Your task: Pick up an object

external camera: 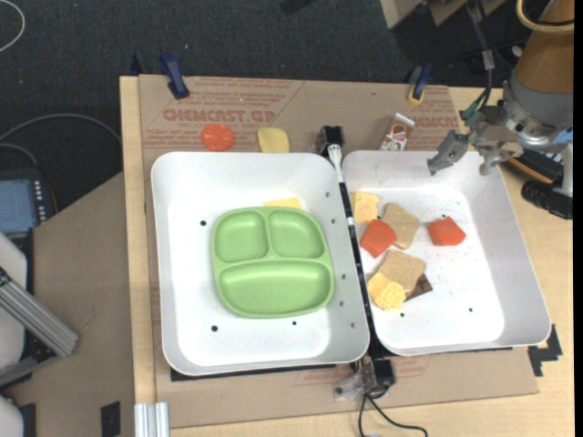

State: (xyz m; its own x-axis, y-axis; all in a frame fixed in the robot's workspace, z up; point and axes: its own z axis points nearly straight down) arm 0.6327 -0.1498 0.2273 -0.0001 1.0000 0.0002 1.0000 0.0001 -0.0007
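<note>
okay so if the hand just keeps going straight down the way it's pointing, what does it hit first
Probably bare floor at the back edge of the right bin, hedged since depth is unclear. The hand hangs behind the orange block, clear of the food pieces.

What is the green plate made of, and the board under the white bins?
The green plate looks like smooth molded plastic: even colour, rounded compartments, soft sheen. The board looks like brown cardboard or fibreboard: matte, flat, with red printed lettering. Neither is certain from sight alone.

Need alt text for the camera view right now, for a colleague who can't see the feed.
The pincer hangs open above the back edge of the right bin, holding nothing. That bin holds a cluster of toy food pieces, tan, orange and yellow. The left bin holds a green divided plate.
</note>
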